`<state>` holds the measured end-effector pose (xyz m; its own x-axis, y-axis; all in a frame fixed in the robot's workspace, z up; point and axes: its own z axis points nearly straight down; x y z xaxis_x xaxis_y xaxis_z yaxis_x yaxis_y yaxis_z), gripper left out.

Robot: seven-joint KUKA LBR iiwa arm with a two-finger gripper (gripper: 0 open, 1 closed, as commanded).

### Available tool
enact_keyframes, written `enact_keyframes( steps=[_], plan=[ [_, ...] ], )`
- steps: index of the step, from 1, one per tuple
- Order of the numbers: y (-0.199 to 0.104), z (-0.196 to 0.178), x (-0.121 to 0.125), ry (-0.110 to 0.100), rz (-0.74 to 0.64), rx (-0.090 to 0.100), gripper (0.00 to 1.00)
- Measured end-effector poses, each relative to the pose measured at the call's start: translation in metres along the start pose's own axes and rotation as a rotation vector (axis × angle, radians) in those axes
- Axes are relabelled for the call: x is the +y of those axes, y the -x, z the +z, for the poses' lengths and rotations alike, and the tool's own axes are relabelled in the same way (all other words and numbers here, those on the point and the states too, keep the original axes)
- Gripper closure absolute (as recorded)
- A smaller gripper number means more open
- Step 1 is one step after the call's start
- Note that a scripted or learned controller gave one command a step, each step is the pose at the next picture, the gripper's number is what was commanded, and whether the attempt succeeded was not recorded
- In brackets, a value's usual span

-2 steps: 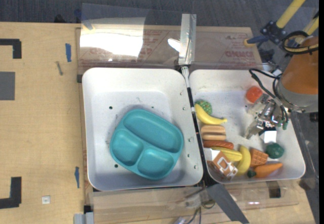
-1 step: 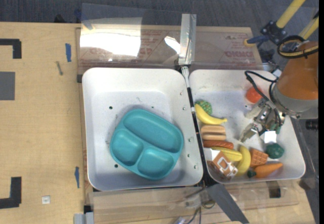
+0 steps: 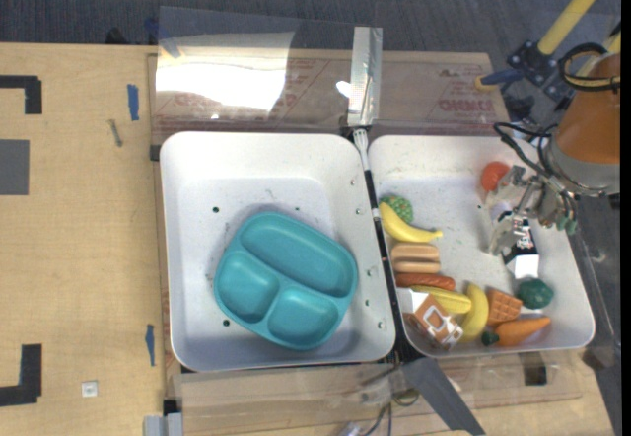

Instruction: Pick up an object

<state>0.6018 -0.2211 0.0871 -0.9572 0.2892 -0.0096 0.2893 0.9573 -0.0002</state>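
Note:
The right bin [image 3: 444, 168] holds several toy foods. Among them are a yellow banana [image 3: 404, 225], a green piece [image 3: 397, 205], a hot dog [image 3: 416, 254], a red tomato [image 3: 493, 175], a waffle [image 3: 504, 305], a carrot [image 3: 523, 329], a dark green ball [image 3: 536, 293] and a white cube [image 3: 527, 266]. My gripper [image 3: 515, 232] hangs over the right side of this bin, just above the white cube and below the tomato. I see nothing clearly held in it.
The left bin [image 3: 187, 178] bears a teal divided plate [image 3: 286, 278]. A second banana [image 3: 476, 309] and a small printed box [image 3: 434, 321] crowd the right bin's front. A clear panel [image 3: 227, 79] and a metal post [image 3: 363, 79] stand behind the bins.

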Motion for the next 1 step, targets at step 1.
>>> enact_keyframes(
  steps=[1],
  plan=[
    [0.0027,-0.0133,0.0014,0.0,-0.002,-0.01,1.0]
  ],
)
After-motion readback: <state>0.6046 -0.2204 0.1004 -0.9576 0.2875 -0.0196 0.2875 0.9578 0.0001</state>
